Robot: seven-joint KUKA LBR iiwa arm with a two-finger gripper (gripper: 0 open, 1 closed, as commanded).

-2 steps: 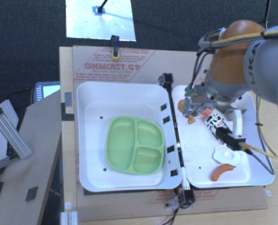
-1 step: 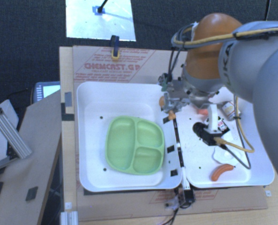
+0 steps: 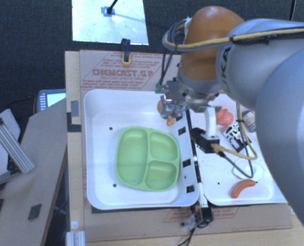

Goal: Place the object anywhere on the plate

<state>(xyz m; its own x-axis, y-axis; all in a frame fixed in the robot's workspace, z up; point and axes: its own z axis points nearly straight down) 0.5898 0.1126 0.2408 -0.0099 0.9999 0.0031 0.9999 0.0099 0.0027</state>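
The gripper [image 3: 168, 111] hung over the back right corner of the left bin [image 3: 98, 111], with a small orange object [image 3: 170, 120] showing between its fingertips, apparently pinched there. The green divided plate [image 3: 147, 159] lay in that same bin, forward and left of the gripper. To do this well, I judged, the arm should carry the piece squarely over a compartment and lower before letting go. In the right bin [image 3: 267, 191] lay a toy sausage [image 3: 242, 187] and a pink piece [image 3: 224, 117]. Printed cardboard [image 3: 118, 72] lined the bench behind.
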